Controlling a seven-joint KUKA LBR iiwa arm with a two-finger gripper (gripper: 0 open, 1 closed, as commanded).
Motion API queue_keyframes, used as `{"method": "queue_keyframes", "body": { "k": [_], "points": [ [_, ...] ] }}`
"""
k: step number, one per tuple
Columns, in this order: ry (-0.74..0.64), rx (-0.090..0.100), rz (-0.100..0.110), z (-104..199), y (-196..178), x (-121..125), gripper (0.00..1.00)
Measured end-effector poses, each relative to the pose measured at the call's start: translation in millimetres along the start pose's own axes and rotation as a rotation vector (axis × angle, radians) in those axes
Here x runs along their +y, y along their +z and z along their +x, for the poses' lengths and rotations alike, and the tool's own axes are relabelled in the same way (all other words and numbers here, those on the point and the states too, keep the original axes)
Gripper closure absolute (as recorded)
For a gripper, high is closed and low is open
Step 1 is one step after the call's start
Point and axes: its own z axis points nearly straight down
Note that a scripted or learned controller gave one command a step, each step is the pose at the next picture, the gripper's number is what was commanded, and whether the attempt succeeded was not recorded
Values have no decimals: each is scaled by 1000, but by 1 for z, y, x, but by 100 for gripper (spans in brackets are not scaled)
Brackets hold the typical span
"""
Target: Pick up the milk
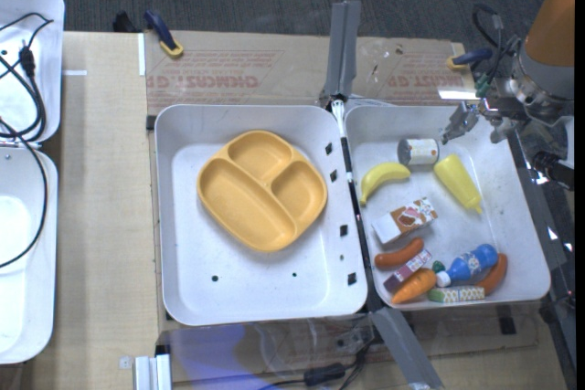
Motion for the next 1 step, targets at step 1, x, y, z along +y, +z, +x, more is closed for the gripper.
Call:
{"method": "queue_keyframes", "body": {
  "k": [1],
  "points": [
    [-10, 0, -3, 43, 107, -26, 0]
  ]
}}
